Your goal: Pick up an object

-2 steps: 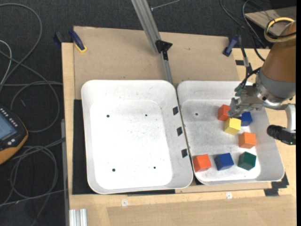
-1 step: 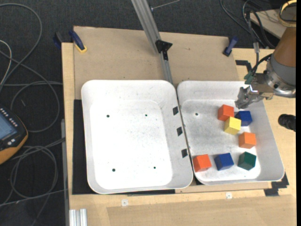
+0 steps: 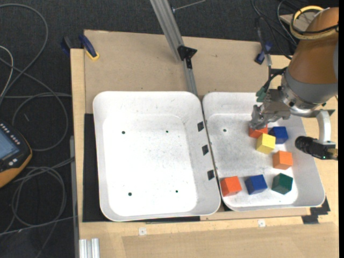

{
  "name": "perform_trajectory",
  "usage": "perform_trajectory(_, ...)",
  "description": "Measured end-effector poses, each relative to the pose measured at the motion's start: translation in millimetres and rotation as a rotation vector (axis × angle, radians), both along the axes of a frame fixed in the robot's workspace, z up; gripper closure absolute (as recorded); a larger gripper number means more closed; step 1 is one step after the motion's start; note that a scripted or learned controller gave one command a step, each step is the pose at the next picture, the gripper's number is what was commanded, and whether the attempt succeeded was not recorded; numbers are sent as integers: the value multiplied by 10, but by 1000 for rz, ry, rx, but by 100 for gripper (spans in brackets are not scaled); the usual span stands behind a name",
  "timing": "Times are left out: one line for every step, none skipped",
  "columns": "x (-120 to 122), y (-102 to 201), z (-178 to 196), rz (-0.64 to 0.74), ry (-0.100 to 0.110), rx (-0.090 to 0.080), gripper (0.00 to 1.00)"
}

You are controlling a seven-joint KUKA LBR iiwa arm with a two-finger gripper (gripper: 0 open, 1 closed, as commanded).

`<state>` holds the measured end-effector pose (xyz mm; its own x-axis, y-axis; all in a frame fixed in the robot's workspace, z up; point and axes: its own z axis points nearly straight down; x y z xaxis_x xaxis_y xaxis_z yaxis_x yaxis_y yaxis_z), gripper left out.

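Several coloured blocks lie in the right bin (image 3: 236,144). A red block (image 3: 258,132) sits directly under my gripper (image 3: 260,122), which is low over it; the arm comes in from the right. Just right of it is a blue block (image 3: 279,134), and a yellow block (image 3: 265,143) lies in front. An orange block (image 3: 282,159) sits further toward the front. Along the front wall stand an orange-red block (image 3: 231,185), a blue block (image 3: 256,184) and a dark green block (image 3: 281,183). The gripper body hides the fingertips.
The left bin (image 3: 145,155) adjoins the right one, with black clips (image 3: 205,149) along the shared rim. A slanted metal bar (image 3: 172,31) crosses the back of the bench. Blue clamps (image 3: 89,46) sit at the back corners. Cables lie on the floor at left.
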<state>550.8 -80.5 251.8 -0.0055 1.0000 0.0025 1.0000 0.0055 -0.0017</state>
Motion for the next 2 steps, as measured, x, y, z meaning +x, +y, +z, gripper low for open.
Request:
perform_trajectory(-119,545,-120,1,1,1,100)
perform_trajectory(-124,1069,-131,2,0,1,100)
